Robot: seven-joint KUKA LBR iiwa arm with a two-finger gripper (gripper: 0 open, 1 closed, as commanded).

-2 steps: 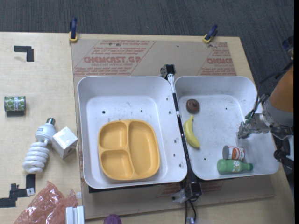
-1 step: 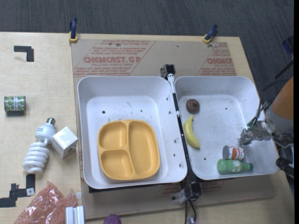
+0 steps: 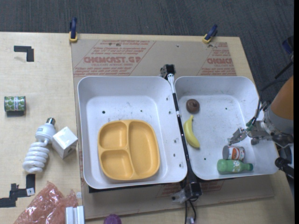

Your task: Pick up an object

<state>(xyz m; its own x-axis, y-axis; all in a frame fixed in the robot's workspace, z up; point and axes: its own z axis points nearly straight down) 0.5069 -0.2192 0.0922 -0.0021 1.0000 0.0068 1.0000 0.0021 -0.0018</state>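
The right bin holds a small brown round object near its left wall. A yellow banana lies just below it. A small red-and-white can stands toward the lower right, and a green bottle lies on its side along the front wall. My gripper reaches in from the right over this bin. It hangs just above the can in the picture and right of the banana. Nothing shows held in it.
A yellow divided plate fills much of the left bin. On the bench to the left lie a white spiral bulb, a white cube, a green can and a pink mesh bag.
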